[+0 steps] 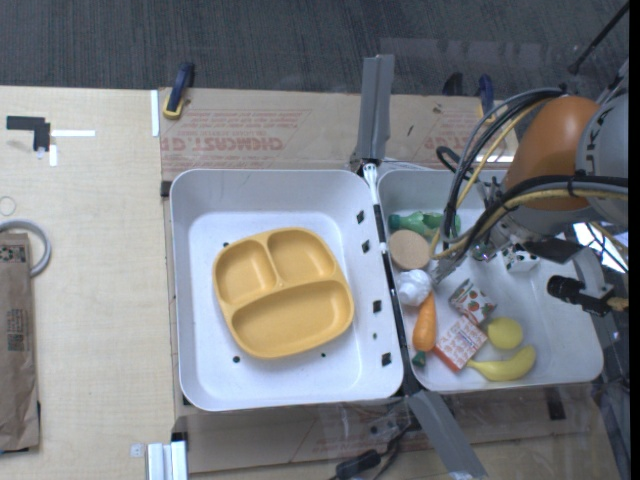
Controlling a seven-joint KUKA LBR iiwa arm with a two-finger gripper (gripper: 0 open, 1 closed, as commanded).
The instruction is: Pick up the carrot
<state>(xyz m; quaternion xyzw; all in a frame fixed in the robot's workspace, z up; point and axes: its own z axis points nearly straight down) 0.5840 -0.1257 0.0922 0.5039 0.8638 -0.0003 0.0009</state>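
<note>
Orange carrot (pixel 425 323) lies in the right bin (pixel 580 368) — jaws (pixel 438 265) just above, grip unclear.

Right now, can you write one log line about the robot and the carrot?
carrot: lying in right bin, left edge | gripper: above it, not holding | yellow plate: left bin

Dark grey carpet floor (pixel 250 18) beyond light wood bench (pixel 80 228); brown cardboard sheet (pixel 260 133) under bins.

Orange carrot (pixel 425 325), yellow banana (pixel 503 367), yellow plate (pixel 284 292), white bins (pixel 190 298).
</note>
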